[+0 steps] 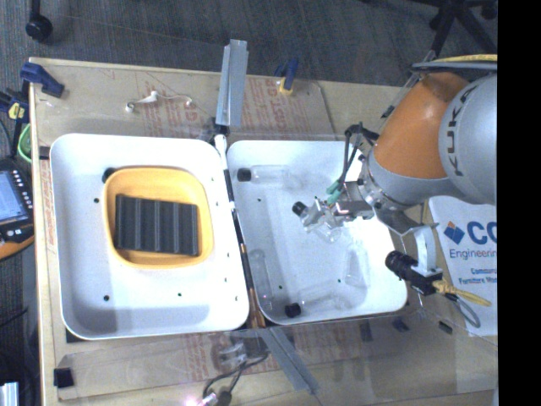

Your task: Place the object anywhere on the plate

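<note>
A yellow plate [157,183] lies in the left bin [76,252]. A dark ribbed rectangular object [158,226] rests flat on the plate, covering most of its middle. My gripper [324,215] hangs over the middle of the right bin [279,252], well to the right of the plate. Nothing shows between its tips. The grey arm with its orange band [414,134] reaches in from the right.
A raised rim divides the two bins [232,218]. A metal bar [230,83] and a blue clamp [287,74] sit on the bench behind the bins. Papers [465,252] and a handheld pendant [13,201] lie at the bench sides.
</note>
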Available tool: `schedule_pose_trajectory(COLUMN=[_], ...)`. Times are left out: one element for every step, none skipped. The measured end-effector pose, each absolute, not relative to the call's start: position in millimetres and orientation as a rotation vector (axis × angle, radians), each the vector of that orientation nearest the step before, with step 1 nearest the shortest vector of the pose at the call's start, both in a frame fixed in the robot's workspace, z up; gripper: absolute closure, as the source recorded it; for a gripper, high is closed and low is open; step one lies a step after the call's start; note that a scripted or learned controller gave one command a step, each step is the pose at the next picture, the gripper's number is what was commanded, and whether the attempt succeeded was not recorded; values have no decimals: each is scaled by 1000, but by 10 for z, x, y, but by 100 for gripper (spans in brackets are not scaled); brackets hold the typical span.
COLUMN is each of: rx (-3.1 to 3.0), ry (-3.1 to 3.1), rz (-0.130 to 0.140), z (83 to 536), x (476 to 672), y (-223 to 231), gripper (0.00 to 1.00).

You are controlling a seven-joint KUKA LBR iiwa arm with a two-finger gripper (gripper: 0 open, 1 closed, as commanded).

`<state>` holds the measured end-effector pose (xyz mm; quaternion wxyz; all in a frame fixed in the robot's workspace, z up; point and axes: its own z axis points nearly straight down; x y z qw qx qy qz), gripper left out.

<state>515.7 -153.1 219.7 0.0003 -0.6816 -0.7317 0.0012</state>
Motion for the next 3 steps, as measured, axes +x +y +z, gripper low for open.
schedule_pose_trajectory(rx=[-2217,-2105,-2106], ry=[-2221,-2324,-2324], rz=[4,5,5], z=[2229,1971,1972], x=[5708,5856,5856], y=[-1000,146,143], gripper=[100,100,0])
